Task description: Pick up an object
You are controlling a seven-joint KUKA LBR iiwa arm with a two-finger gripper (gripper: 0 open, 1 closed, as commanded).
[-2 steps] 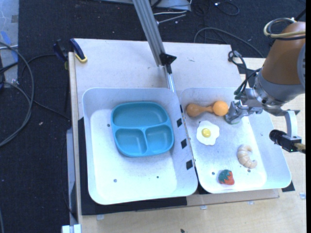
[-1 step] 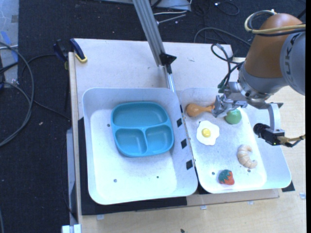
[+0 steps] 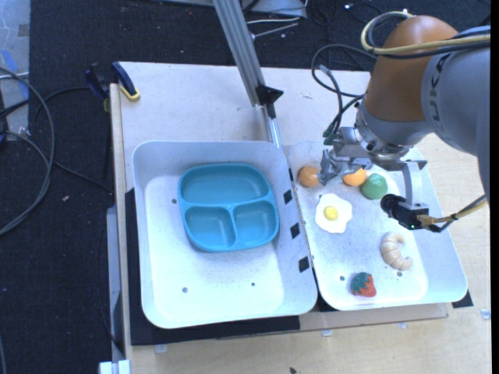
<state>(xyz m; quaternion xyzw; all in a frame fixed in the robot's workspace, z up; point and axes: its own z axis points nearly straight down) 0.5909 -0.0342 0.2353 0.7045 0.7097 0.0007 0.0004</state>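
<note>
Right bin [image 3: 444, 283]: tool [image 3: 334, 164] low at far end, between two orange pieces [image 3: 309, 177] [image 3: 355, 178]; finger state indeterminate. Nearby: green piece [image 3: 375, 185], fried egg [image 3: 333, 213], shrimp [image 3: 395, 251], strawberry [image 3: 362, 284]. Left bin [image 3: 156, 287]: blue tray [image 3: 229, 206].

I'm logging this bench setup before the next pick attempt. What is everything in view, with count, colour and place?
bins: 2, white, side by side on the bench
divided tray: 1, blue, three compartments, in the left bin
fried egg toy: 1, white with yellow yolk, middle of the right bin
orange pieces: 2, orange, back of the right bin, one at the back left, one beside the gripper
green piece: 1, green, back of the right bin, next to an orange piece
croissant-like toy: 1, pale tan, right side of the right bin
strawberry toy: 1, red with green, front of the right bin
arm: 1, grey with orange band, reaching in from the right
gripper: 1, dark, low over the back of the right bin
</note>
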